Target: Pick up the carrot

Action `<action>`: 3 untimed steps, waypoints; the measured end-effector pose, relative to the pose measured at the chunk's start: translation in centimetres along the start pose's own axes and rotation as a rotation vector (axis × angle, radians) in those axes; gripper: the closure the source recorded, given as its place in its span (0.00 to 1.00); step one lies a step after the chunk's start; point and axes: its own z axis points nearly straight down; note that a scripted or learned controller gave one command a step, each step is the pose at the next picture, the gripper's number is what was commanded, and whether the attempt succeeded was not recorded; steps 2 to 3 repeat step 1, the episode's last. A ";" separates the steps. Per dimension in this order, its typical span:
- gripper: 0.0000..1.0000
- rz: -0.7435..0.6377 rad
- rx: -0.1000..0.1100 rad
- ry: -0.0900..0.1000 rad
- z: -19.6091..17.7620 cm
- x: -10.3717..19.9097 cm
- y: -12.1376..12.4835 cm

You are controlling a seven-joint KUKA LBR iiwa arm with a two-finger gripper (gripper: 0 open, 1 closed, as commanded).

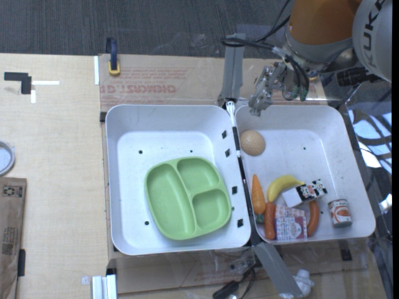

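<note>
The carrot (258,194) is a slim orange taper lying along the left wall of the right bin (349,161), near its front, pointing away from me. My gripper (257,106) hangs over the back left corner of that bin, well behind the carrot and apart from it. It sits just above and behind a tan round ball (252,142). Nothing shows in the gripper.
Beside the carrot lie a banana (282,185), a small black and white cow toy (305,192), a pink packet (288,223), two reddish sausages (269,220) and a small can (340,212). The left bin (124,167) holds a green divided plate (188,197).
</note>
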 end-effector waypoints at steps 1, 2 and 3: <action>1.00 -0.161 0.000 0.002 5.9 -0.1 -7.7; 1.00 -0.161 0.000 0.002 5.9 -0.1 -7.7; 1.00 -0.161 0.000 0.002 5.9 -0.1 -7.7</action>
